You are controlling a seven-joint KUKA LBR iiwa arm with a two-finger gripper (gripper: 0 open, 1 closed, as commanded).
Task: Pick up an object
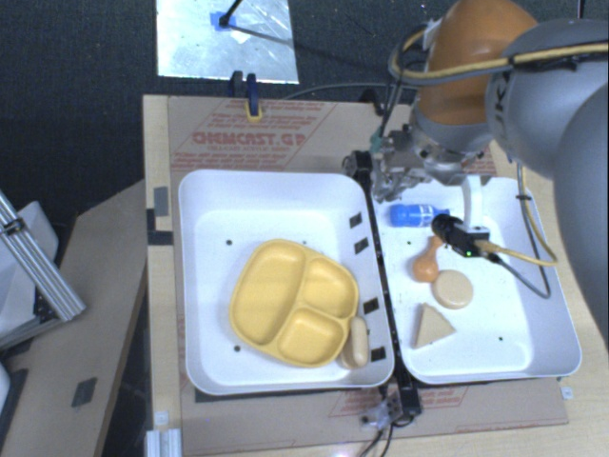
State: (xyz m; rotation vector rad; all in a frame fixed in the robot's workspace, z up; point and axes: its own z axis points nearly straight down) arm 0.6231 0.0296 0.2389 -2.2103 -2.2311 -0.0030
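A yellow divided plate (293, 302) lies in the left bin (214, 219), with a small tan bread-like piece (357, 342) against its right edge. The right bin (538, 331) holds a blue cylinder (410, 215), an orange spoon-shaped piece (426, 264), a tan round disc (453, 289) and a tan wedge (433, 327). My gripper (385, 187) hangs over the divider at the top of the right bin, just left of and above the blue cylinder. Nothing shows between its fingers.
The grey arm and its orange band (471, 46) cover the back right of the bench. A cable (519, 258) with a small black module runs across the right bin. A cardboard sheet (252, 131) lies under both bins, with a blue-and-yellow clamp (249, 91) at its far edge.
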